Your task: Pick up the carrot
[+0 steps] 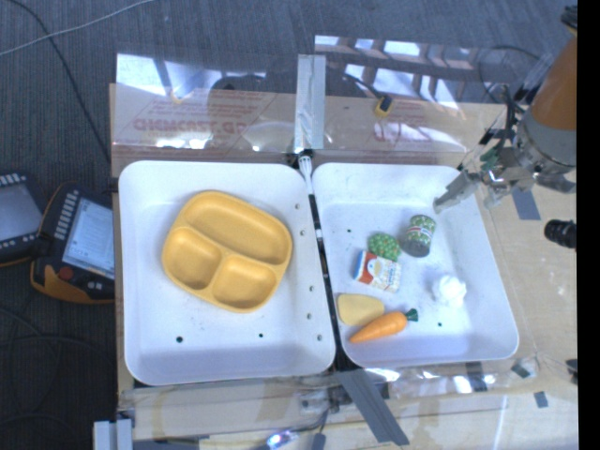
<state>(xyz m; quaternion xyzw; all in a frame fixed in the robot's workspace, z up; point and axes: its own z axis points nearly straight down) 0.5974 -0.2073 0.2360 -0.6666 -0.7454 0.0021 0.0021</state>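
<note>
Carrot [381,326] lies flat at front of right bin [487,251], touching yellow wedge [359,307]. Jaws at rear corner, state unclear. Advise descent over carrot middle, gripping across its width, clear of wedge.

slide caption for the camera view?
Hand above right bin's far corner; carrot lies untouched near its front edge.

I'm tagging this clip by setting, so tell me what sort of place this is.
Most likely a robotics lab. Two white bins sit taped to a bench over grey carpet, a teach pendant lies on the floor with loose cables, and toy food such as the carrot fills the right bin near the gripper.
</note>
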